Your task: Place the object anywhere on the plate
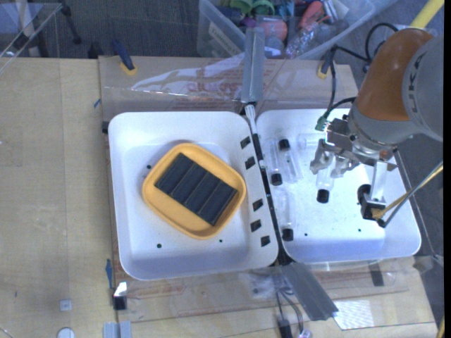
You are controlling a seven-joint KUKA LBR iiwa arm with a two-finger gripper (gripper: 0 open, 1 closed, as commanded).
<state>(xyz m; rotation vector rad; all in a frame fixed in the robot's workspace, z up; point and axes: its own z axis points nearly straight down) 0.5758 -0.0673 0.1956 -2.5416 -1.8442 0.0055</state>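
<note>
Camera view, items listed from the near edge to the far edge.

Bench [49, 189]: pale wood, carrying both bins. Small loose hardware lies on it at the near left corner, too small to identify. A grey strip of tape or plate [310, 296] sits below the seam between the bins, with dark cables beside it.

Left bin [127, 252]: shallow, white, rounded corners. It holds the plate [194, 189], a yellow rounded-square dish turned at an angle, its centre taken up by a dark ribbed rectangular panel. The plate lies flat, roughly mid-bin, apart from every wall.

Divider [257, 182]: the two bins meet here, with a row of small black clips along the seam.

Right bin [338, 248]: shallow, white. On its floor rests a small dark object [323, 196], just below the tool and apart from it; whether this is the task's object cannot be told. Further small dark spots near the seam are too small to identify.

Tool [332, 166]: pale two-finger unit hanging over the middle of the right bin, fingers pointing down and set narrowly apart, with nothing visible between them. Nothing rests on the plate apart from its own dark panel.

Arm [394, 83]: grey with an orange band, entering from the right, cables running along it.

Clear tub [282, 9]: beyond the bins, filled with mixed coloured items. Clear plastic sheeting [204, 83] lies between it and the bins.
</note>
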